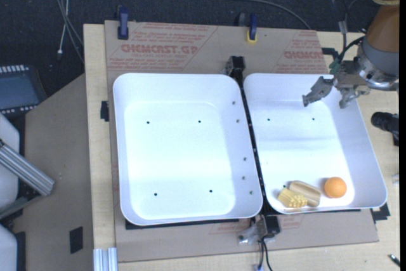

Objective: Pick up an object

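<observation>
Nearest the camera, three small things sit bunched along the front edge of the right bin: one yellow corn cob, one tan bread roll just behind and touching it, and one orange ball a little to their right, apart from both. These are the objects on offer for picking, and all three rest on the bin floor, well away from the arm. Beside this bin lies the left bin, the second of two white bins; both rest on one brown cardboard sheet printed with red lettering. At the sheet's far edge are two clamps, one at the left and one near the middle. Farthest back, over the right bin's far right corner, hangs the single gripper, its two fingers spread apart with nothing between them. Behind it rises the arm with its orange band.
</observation>
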`<state>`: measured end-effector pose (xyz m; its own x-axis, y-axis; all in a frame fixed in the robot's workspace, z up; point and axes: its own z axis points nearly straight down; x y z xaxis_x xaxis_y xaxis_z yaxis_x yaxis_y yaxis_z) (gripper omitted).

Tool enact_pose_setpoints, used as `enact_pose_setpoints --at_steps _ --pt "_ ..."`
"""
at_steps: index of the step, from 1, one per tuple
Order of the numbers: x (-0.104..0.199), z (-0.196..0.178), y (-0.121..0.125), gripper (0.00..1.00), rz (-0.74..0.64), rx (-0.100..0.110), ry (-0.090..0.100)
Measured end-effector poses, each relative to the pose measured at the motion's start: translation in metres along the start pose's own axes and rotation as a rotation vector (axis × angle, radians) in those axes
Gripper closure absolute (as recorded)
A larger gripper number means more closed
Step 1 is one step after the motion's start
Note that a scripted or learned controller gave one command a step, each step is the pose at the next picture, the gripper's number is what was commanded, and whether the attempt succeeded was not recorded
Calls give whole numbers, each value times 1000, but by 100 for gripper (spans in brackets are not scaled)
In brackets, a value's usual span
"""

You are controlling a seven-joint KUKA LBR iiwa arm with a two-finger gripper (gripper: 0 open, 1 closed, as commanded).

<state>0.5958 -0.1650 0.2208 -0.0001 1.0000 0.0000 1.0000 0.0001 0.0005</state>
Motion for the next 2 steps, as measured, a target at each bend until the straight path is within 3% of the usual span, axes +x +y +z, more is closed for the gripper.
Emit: enact_pose_setpoints --at_steps 1,2 --pt "-2 111 -18 0 1 10 2" --pt "-2 95 -14 100 0 -1 0"
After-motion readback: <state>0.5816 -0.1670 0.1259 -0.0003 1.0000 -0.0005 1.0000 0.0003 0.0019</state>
